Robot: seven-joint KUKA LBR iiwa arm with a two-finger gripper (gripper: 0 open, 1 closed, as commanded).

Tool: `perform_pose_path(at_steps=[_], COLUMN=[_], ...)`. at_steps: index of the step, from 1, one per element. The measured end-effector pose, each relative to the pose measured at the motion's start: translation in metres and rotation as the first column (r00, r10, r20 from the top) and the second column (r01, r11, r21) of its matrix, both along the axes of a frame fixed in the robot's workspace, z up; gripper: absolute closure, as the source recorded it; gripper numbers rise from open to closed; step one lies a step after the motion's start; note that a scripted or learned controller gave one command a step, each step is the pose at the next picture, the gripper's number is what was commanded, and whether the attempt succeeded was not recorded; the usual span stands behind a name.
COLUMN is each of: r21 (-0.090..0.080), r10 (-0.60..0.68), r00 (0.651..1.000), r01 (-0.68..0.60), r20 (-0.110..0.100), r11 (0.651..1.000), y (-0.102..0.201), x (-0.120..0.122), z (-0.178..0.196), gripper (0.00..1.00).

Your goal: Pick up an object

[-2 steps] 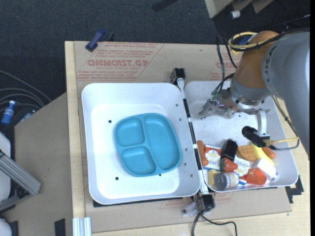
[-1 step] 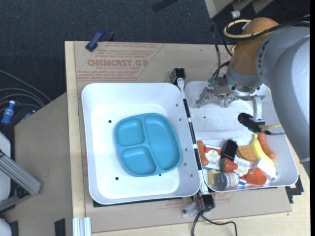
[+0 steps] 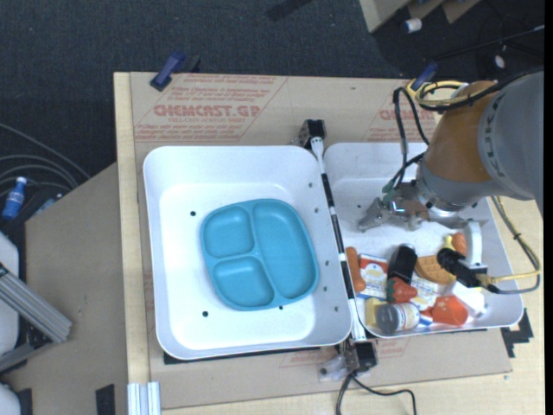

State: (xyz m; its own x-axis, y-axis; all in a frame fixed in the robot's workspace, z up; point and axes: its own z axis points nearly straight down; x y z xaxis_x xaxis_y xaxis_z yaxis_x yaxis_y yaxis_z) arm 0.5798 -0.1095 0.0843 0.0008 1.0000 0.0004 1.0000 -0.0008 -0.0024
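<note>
Arm over the cluttered right bin, nothing lifted.

The objects (image 3: 415,288) lie heaped in the right bin's (image 3: 354,167) near end; the gripper (image 3: 386,212) hangs just beyond them, its spread fingers holding nothing, probably positioning for a grab. The left bin (image 3: 173,180) holds a blue tray (image 3: 257,253).

A robotics lab: a plywood bench (image 3: 259,102) on dark carpet (image 3: 86,24), loose cables (image 3: 34,158) alongside.
</note>
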Motion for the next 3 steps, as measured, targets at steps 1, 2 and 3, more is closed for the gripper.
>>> perform_pose_path(at_steps=[1,2,3], r21=[0.0,0.0,0.0], r10=[0.0,0.001,0.0], r00=[1.0,1.0,1.0], r01=[0.0,-0.001,0.0], r20=[0.001,0.003,0.001], r11=[1.0,1.0,1.0], y=[-0.004,0.011,0.009], x=[-0.053,0.037,-0.038], z=[0.0,0.001,0.0], gripper=[0.0,0.0,0.0])
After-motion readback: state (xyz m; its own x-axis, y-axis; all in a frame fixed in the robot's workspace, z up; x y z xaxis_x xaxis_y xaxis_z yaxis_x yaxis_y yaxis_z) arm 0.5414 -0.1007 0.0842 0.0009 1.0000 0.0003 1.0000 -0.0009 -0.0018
